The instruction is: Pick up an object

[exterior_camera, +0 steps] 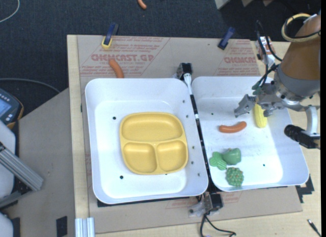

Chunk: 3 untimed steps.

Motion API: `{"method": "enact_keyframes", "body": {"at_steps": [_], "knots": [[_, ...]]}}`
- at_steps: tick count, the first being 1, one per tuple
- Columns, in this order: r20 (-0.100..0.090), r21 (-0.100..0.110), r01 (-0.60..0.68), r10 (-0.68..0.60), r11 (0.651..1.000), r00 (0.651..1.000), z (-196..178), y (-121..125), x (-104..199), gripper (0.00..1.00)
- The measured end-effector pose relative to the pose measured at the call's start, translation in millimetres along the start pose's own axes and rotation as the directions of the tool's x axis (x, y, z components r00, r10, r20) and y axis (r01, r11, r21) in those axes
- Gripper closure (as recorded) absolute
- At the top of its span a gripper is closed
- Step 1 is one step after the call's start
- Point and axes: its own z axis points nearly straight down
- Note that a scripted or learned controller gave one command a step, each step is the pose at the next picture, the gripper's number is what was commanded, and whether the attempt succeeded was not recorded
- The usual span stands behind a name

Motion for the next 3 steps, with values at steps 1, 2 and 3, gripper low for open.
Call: {"method": "enact_keyframes", "body": {"at_steps": [1,2,3], "knots": [[0.0,0.001,-0.001,0.001,1.0,1.0,59,-5,-8,0.0],[-0.003,-0.011,0.0,0.0,1.0,1.0,89,-1,-6,0.0],[0.0,-0.02,0.001,-0.001,1.0,1.0,75,1,-7,1.0]]}}
